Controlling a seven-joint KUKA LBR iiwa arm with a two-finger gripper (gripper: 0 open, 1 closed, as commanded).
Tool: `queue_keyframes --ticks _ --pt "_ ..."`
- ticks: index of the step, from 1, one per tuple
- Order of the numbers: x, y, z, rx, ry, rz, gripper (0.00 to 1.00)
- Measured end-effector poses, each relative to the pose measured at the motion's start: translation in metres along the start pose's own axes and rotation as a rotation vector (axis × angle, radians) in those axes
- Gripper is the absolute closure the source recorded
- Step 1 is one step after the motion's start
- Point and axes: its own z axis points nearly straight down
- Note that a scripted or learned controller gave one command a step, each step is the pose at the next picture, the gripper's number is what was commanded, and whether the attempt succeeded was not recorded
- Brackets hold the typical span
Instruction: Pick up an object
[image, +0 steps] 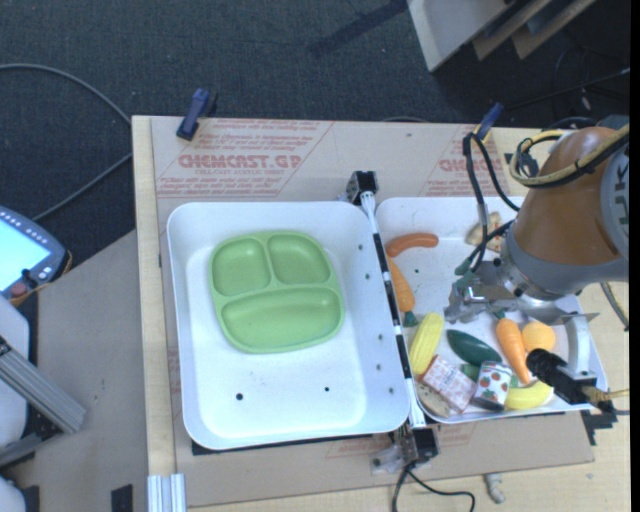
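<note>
The floor around is dark grey carpet, with a cable lying on it. The surface is a tan board with red letters that read "CHEMCAST GP". Two white bins sit on it side by side. The left bin has a green plate with three parts. The right bin has toy food: an orange hot dog, a yellow corn, a carrot and a banana. The pincer hangs over the right bin near the corn; I cannot tell how it stands.
</note>
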Motion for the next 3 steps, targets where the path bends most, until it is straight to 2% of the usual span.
queue_keyframes --ticks 1,2,3 --pt "-0.001 0.0 0.0 0.0 -0.001 0.001 0.0" --pt "-0.029 -0.015 0.076 -0.005 -0.003 0.002 0.0" --pt "-0.081 -0.004 0.105 -0.003 -0.003 0.002 0.0"
